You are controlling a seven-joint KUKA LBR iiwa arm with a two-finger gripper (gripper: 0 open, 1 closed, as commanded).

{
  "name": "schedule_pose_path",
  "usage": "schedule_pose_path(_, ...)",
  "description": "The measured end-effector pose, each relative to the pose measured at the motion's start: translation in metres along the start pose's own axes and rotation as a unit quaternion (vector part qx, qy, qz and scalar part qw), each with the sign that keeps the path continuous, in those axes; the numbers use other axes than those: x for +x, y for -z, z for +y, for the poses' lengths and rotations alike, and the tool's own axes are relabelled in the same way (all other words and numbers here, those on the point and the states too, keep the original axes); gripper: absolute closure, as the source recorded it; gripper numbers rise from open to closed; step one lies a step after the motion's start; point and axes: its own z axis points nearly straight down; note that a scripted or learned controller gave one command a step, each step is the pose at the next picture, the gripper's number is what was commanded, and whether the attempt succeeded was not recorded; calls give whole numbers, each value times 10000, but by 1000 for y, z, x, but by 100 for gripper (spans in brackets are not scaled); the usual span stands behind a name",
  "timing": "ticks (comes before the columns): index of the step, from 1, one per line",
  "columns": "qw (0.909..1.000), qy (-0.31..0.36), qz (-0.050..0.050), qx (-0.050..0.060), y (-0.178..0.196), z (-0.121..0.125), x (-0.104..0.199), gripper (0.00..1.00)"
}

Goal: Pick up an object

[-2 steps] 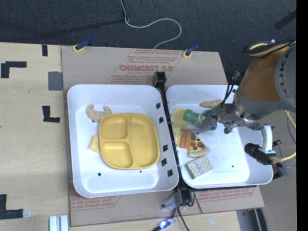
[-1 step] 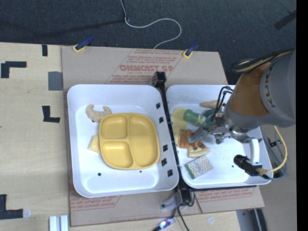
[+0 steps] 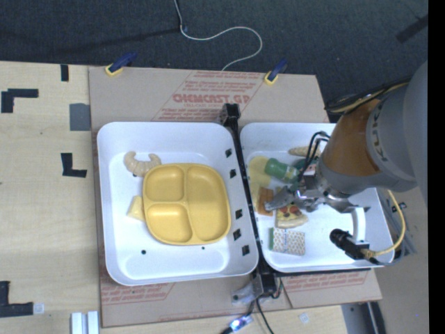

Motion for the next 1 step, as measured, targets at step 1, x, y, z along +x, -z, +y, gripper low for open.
schedule_pose_path(1,10000,9,11,-7,12,1,1,100)
